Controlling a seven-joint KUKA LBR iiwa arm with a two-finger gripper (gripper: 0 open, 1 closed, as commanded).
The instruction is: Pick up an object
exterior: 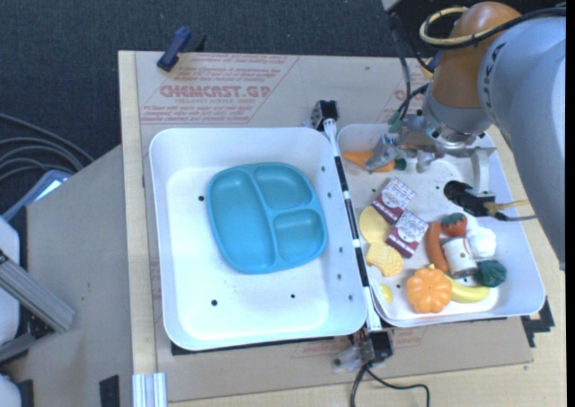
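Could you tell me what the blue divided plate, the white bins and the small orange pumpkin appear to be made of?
Blue divided plate: probably moulded plastic, one even colour with a soft matte sheen and rounded compartment ridges.
White bins: likely thin formed plastic, smooth and slightly glossy, with rolled rims.
Orange pumpkin: looks like toy plastic or rubber, uniformly coloured with moulded ribs; which of the two is unclear.
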